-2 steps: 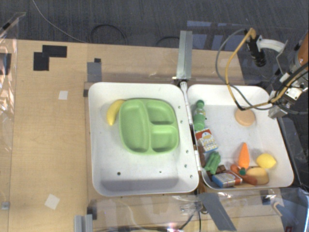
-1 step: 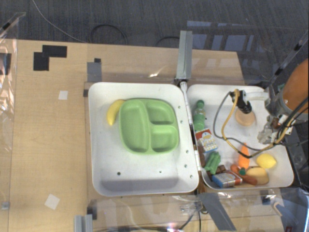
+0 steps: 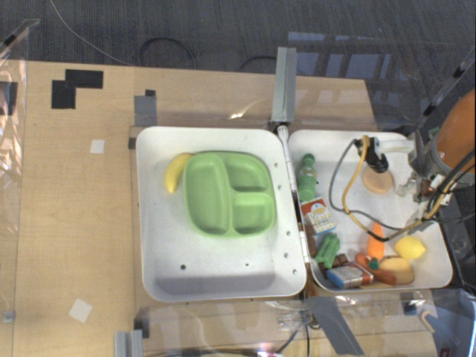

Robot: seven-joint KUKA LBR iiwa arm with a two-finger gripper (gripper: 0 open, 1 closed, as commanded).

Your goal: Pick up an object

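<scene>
Right bin (image 3: pixel 446 277): green bottle (image 3: pixel 306 172), carton (image 3: pixel 320 218), lemon (image 3: pixel 410 248), carrot (image 3: pixel 375 242). Left bin (image 3: pixel 160 274): green divided plate (image 3: pixel 227 193), banana (image 3: pixel 175 172). Gripper (image 3: pixel 421 190) over right bin; jaws' state cannot be told. Step: approach. Next, probably: descend onto one item.

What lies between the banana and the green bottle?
In the camera view, the green divided plate lies between the banana and the green bottle.

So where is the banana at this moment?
The banana lies in the left bin, near its upper left corner, against the left edge of the green tray.
</scene>
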